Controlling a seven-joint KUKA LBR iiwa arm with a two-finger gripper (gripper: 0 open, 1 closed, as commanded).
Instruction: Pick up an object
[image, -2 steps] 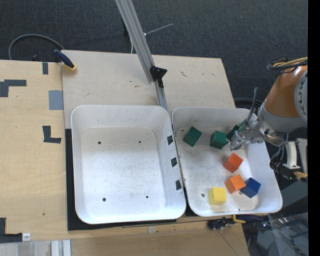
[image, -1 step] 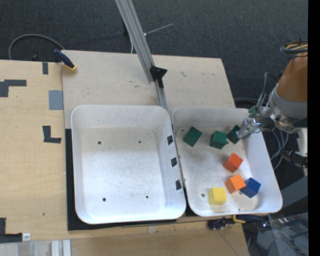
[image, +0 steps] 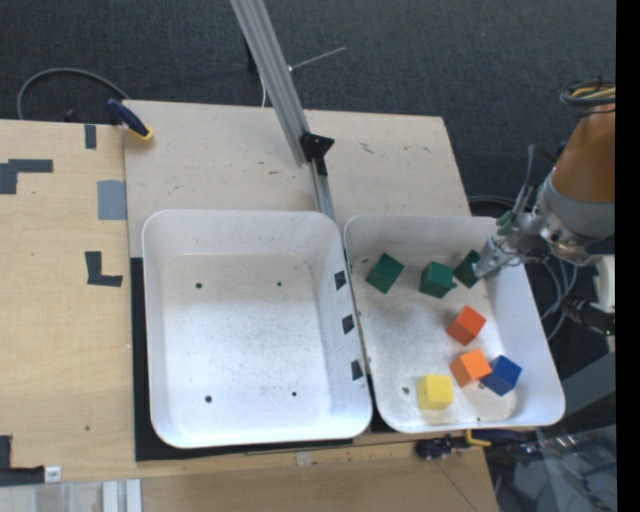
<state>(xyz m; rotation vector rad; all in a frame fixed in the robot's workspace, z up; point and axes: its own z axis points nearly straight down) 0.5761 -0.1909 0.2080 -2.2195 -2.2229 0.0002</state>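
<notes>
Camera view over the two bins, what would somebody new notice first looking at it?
Probably the bright blocks scattered in the right bin: a yellow block near its front edge, two orange blocks and a blue block beside them, and green blocks farther back. Next, the grey arm with its orange band at the right, its gripper at a dark green block by the bin's far corner.

a robotics lab: a plywood desk (image: 290, 160) on dark carpet, taped markers, loose cables and an aluminium camera pole (image: 275, 70) behind the white bins (image: 160, 240).
</notes>
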